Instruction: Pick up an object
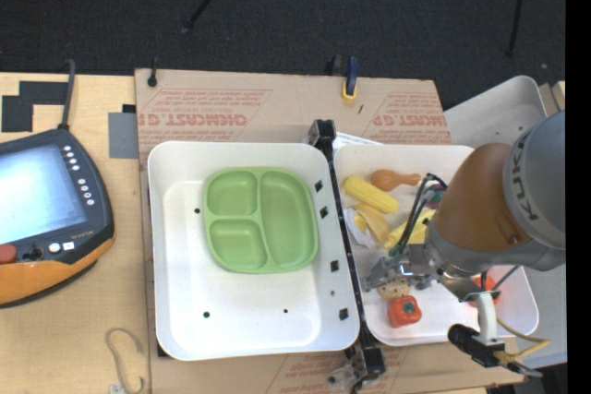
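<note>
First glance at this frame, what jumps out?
The green plate, three compartments, lying alone in the left bin. Next, the arm with its orange band, reaching in from the right over the right bin, its claw low among the toy food: corn, a drumstick and a red tomato just below the claw.

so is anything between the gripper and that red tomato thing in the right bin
Nothing visible. The gripper sits just above the red toy with bare bin floor between; the corn lies farther up.
</note>
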{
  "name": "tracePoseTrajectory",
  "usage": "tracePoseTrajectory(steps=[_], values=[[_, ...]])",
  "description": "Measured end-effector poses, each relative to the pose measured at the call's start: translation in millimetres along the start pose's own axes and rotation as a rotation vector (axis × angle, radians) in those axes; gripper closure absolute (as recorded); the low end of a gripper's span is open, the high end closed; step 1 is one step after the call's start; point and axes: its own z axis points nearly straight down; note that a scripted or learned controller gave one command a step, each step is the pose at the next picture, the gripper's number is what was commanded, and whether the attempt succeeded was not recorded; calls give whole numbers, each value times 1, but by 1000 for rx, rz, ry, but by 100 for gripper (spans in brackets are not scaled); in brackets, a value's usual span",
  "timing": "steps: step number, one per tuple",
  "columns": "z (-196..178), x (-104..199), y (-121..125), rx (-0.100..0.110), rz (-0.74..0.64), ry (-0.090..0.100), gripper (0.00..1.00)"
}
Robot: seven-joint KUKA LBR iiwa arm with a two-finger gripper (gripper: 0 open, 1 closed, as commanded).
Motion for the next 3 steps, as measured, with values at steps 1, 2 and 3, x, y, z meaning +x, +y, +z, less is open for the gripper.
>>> tracePoseTrajectory(steps=[1,2,3], values=[[-13,-3,2,-3,8,1,100],[-71,4,4,-11,2,-3,100],[-111,3,7,-11,2,-3,100]])
